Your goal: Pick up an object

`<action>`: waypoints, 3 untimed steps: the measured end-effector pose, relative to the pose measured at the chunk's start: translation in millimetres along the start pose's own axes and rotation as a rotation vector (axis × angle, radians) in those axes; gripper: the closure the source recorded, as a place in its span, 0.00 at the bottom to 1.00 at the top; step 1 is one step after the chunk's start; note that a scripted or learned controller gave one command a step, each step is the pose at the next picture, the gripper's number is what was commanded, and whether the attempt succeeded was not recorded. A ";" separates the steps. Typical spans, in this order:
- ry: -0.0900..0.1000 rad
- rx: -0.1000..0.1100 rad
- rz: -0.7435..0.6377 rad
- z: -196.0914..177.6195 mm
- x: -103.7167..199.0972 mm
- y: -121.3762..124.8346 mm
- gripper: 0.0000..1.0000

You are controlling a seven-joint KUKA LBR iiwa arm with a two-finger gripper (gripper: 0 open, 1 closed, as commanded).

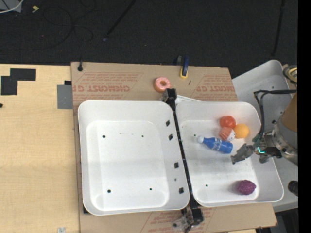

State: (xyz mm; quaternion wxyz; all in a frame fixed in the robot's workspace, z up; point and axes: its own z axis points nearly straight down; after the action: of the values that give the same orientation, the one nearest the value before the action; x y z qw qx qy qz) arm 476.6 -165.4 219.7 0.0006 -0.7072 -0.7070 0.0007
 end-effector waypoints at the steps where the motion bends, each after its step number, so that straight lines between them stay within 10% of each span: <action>1: -0.002 -0.002 0.001 138.3 -39.0 48.3 0.00; 3: 0.003 0.008 -0.002 132.5 -12.3 159.1 0.00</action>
State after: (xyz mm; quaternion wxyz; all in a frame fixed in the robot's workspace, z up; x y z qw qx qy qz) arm 635.5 -177.7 86.9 0.0044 -0.7063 -0.7079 0.0024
